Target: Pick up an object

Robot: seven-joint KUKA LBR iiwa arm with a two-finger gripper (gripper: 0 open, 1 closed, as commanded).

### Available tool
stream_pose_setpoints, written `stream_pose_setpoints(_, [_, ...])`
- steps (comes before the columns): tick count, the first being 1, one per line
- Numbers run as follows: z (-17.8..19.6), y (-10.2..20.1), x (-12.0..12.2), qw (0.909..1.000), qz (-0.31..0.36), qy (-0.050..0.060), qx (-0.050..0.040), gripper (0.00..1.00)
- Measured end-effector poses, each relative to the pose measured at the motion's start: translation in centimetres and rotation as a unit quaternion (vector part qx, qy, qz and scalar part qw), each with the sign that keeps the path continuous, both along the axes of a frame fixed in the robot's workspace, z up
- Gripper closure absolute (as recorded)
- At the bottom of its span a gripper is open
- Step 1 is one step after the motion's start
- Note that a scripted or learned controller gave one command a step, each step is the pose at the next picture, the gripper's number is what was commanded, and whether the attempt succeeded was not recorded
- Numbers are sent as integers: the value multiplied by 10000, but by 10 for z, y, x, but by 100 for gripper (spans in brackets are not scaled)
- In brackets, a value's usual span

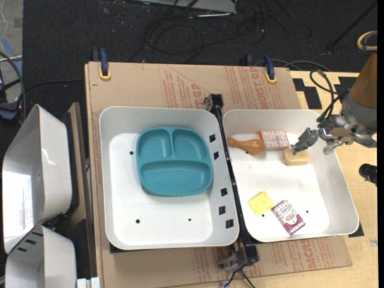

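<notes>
The end effector (306, 139) hangs over the right bin (336, 179), fingers apart and clamped on nothing, just above one tan block (296, 157). That bin's four other items are a wooden brush (247, 144), patterned box (274, 139), yellow sponge (260, 203) and small packet (288, 216), with open floor mid-bin. One teal divided plate (174, 161) sits in the left bin (114, 179).

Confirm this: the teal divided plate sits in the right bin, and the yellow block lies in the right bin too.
Not quite. The camera view shows the teal divided plate in the left bin, not the right. The yellow block does lie in the right bin.
</notes>
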State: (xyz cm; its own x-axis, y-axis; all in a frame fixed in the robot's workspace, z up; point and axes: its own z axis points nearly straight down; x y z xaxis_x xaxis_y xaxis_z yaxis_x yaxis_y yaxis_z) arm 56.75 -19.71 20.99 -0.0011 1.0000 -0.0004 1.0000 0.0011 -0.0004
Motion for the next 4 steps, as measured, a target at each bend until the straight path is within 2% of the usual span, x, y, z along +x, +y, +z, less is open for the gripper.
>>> stream_pose_setpoints(1, [-48, 2, -9, 10000, -12, 23, 8, 0])
stream_pose_setpoints(2, [-112, 6, -14, 10000, -13, 29, 12, 0])
stream_pose_setpoints(3, [-118, 7, -13, 10000, -10, 5, 4, 0])
stream_pose_setpoints(4, [-107, 7, -13, 10000, -10, -6, 0, 100])
